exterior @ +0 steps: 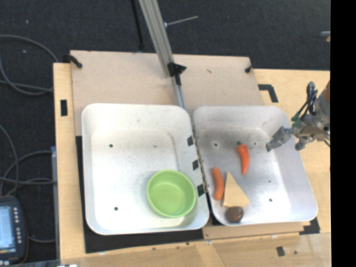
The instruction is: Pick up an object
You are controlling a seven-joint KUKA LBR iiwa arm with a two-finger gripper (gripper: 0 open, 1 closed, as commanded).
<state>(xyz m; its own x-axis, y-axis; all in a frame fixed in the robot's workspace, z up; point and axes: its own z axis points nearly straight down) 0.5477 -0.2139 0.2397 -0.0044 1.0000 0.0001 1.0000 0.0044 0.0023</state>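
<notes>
the gripper (288, 139) hangs over the right bin's (289, 204) far edge, jaws spread and gripping nothing, so the orange carrot (243, 158) lies loose nearby, free to be taken.

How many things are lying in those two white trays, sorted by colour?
Green: 1, the bowl
Orange: 2, one carrot-like piece and another carrot-like piece
Tan: 1, the wedge
Brown: 1, the round lump
Total: 5
</notes>
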